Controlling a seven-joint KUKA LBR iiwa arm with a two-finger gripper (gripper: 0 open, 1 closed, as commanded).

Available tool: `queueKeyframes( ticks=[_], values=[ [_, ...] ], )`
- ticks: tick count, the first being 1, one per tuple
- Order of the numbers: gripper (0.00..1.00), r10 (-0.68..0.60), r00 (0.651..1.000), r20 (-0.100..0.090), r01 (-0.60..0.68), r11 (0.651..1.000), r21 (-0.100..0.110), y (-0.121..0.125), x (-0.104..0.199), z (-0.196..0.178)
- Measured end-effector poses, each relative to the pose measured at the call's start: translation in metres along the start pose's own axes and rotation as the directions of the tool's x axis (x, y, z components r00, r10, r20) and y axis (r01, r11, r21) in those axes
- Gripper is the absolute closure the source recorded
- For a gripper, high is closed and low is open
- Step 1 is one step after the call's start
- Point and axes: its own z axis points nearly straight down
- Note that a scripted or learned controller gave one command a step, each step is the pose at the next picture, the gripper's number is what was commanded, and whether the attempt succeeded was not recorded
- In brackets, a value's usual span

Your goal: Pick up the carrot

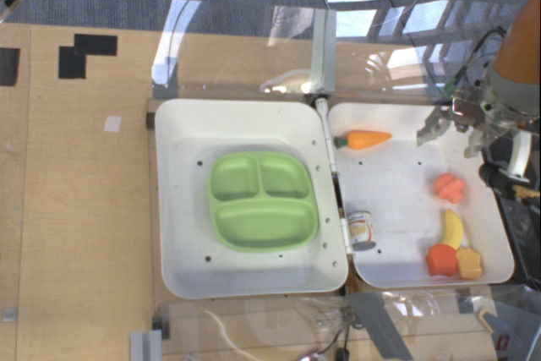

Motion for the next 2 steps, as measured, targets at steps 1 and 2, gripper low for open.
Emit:
queueKeyframes(
  ticks=[1, 2],
  values=[
    [0.0, -0.156, 0.988, 0.0, 0.156, 0.988, -0.001, 0.034, 0.046, 0.044],
    [0.0, -0.16, 0.987, 0.0, 0.16, 0.987, 0.0, 0.058, 0.087, 0.13]
  ],
)
